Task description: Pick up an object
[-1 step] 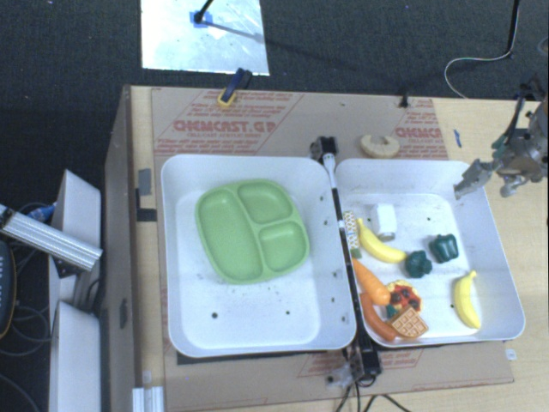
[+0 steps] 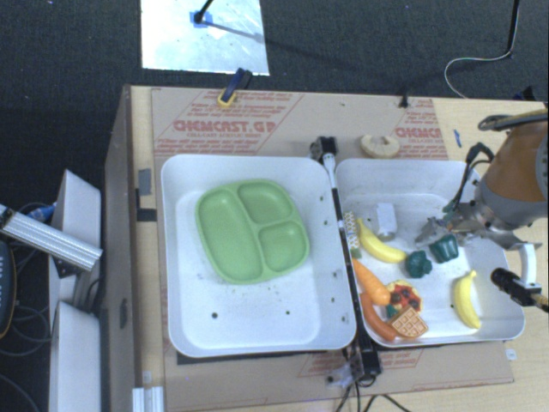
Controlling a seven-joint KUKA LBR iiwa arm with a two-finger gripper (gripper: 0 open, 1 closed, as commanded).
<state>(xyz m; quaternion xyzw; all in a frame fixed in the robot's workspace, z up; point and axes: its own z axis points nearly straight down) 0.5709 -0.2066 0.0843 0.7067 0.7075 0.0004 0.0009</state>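
Note:
The right bin [image 2: 412, 178] holds several toy foods. A yellow banana [image 2: 380, 245] lies at its left side, with a white block [image 2: 386, 219] just behind it. At the bin's middle sit a dark teal piece [image 2: 418, 264] and a green piece [image 2: 443, 249]. A smaller banana [image 2: 466, 299] lies at the front right. An orange carrot [image 2: 371, 287], a multicoloured piece [image 2: 401, 297] and a waffle [image 2: 410, 323] are at the front left. My gripper [image 2: 442, 228] hangs low over the bin's right half, just behind the green piece.
The left bin [image 2: 189, 316] bears a green divided plate [image 2: 253, 230]. A tan ring-shaped item [image 2: 380, 146] lies on the bench behind the right bin. A black clamp [image 2: 324, 149] sits where the bins meet at the back. The arm's orange band [image 2: 517, 168] stands over the right bin's right edge.

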